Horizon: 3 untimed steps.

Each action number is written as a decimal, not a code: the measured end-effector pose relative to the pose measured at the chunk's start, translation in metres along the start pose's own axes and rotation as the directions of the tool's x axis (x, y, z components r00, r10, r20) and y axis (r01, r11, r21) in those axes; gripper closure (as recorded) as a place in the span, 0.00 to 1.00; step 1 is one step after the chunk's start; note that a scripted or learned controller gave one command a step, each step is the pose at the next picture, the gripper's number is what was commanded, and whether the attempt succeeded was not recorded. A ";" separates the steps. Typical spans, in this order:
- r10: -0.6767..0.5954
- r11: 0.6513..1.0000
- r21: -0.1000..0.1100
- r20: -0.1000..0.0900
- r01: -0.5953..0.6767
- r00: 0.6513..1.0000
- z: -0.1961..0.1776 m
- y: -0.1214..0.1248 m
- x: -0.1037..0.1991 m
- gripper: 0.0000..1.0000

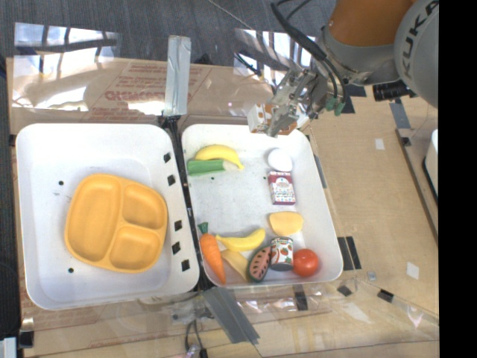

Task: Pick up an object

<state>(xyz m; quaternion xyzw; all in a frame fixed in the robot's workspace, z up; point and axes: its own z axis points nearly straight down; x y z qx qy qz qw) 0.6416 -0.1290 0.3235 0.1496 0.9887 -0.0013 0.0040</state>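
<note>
One arm point(373, 21) above right bin's point(322, 200) rim

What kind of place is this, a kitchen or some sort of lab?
Probably a robotics lab, not a kitchen: a robot arm reaches over two taped-down white bins, and the food looks like plastic toys.

The hand point(287, 114) is showing as a blur of metal and cables, so its fingers are not readable. Just beside it, a small orange-and-white object point(258, 118) is sitting partly hidden at the bin's far rim point(246, 126); what it is cannot be told. Above the hand, the arm point(380, 13) is running off the top edge. Well below the hand, print on the small carton point(282, 188) and can point(282, 252) is too small to read.
</note>
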 end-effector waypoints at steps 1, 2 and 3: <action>-0.246 0.969 -0.002 -0.004 0.246 0.969 0.009 -0.048 -0.008 1.00; -0.542 0.840 -0.001 -0.001 0.542 0.840 0.008 -0.081 -0.015 1.00; -0.526 0.850 -0.011 -0.013 0.526 0.850 0.119 -0.038 -0.012 1.00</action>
